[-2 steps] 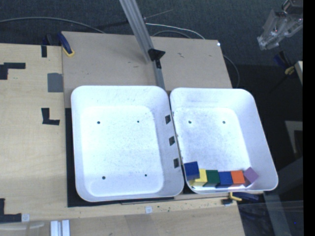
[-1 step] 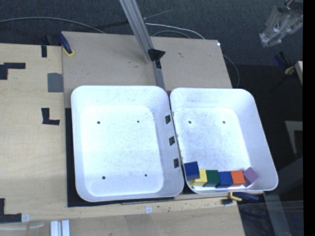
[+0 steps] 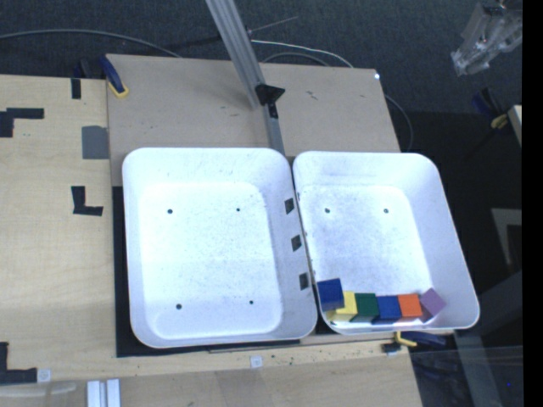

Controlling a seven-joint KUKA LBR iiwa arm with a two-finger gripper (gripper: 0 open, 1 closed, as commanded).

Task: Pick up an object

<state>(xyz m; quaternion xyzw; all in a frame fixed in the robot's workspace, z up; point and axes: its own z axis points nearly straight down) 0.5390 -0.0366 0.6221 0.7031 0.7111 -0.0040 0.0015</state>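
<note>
Several small coloured blocks lie in a row along the near edge of the right bin (image 3: 441, 227): a blue block (image 3: 330, 292), a yellow one (image 3: 345, 307), a green one (image 3: 366, 305), another blue one (image 3: 389, 308), an orange one (image 3: 410, 305) and a purple one (image 3: 432, 301). My gripper (image 3: 484, 41) hangs at the top right of the camera view, well above and behind the right bin, far from the blocks. It looks pale and blurred, and nothing shows held in it.
The left bin (image 3: 136, 227) sits beside the right one, with small black clips along the seam between them. A slanted metal rail (image 3: 233, 32) rises behind the bins. Cables run over the dark floor at the back.
</note>
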